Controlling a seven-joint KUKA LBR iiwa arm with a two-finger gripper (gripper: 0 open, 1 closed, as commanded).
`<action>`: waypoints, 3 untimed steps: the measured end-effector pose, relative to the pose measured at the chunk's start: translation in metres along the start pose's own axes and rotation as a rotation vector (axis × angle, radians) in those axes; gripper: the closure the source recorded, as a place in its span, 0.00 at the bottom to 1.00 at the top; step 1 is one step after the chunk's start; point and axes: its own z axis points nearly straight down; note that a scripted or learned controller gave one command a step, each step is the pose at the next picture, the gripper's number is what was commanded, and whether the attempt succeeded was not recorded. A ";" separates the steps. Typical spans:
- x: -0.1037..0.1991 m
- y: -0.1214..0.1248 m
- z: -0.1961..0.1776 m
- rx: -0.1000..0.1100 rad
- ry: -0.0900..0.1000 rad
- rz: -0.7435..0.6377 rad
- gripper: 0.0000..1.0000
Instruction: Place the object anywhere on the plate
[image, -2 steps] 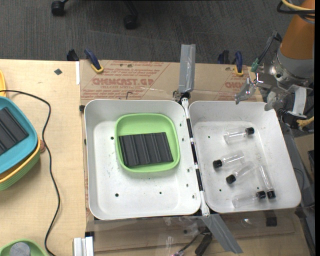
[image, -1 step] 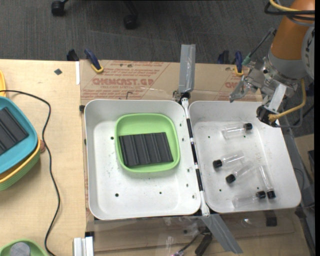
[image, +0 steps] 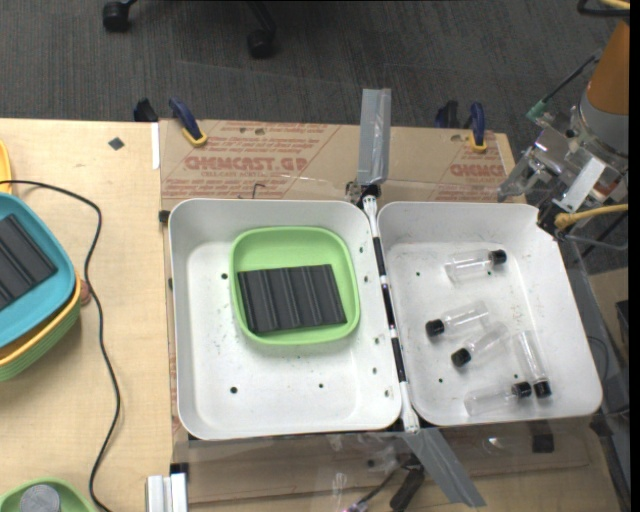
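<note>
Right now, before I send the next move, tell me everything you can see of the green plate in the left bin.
The green plate is a light green, rounded-square dish with a raised rim, plastic by its look. It lies flat on the floor of the left bin, toward the back and centre, apart from the bin's walls. A dark grey ribbed insert covers most of its well, turned slightly askew. Nothing else rests on the plate. The clear tubes lie in the right bin.

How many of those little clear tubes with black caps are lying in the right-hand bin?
5, all in the right bin: one near the top, one mid-left, one below it, two by the lower right corner. Clear plastic might hide another.
</note>
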 end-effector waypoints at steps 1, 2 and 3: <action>-0.031 0.023 0.010 0.001 -0.001 0.228 0.00; -0.050 0.034 0.006 0.002 -0.001 0.565 0.00; -0.078 0.057 0.015 0.002 -0.001 0.635 0.00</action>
